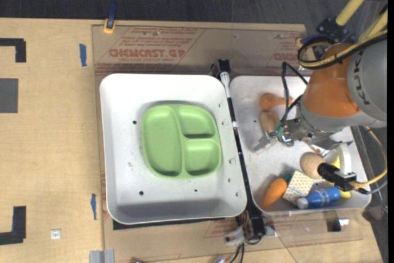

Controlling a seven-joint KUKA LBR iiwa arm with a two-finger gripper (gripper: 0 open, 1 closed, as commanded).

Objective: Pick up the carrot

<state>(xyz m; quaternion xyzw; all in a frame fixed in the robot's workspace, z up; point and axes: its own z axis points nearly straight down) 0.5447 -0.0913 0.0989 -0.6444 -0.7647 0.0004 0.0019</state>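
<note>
The carrot (274, 191), orange with a green stub at its top, lies near the front left corner of the right bin (249, 109). My gripper (277, 134) hangs low over the middle of that bin, a hand's width behind the carrot and apart from it. The grey arm with its orange band (329, 95) comes in from the right and hides the bin's back right part. Nothing shows between the carrot and the gripper except bare bin floor.
In the right bin an orange-tan piece (269, 101) and a brown piece (269, 121) lie just left of the gripper. A beige egg-like thing (311, 164), a checked cracker (300, 184) and a blue bottle (320, 197) crowd the carrot's right. The left bin (117, 132) holds a green divided plate (181, 139).
</note>
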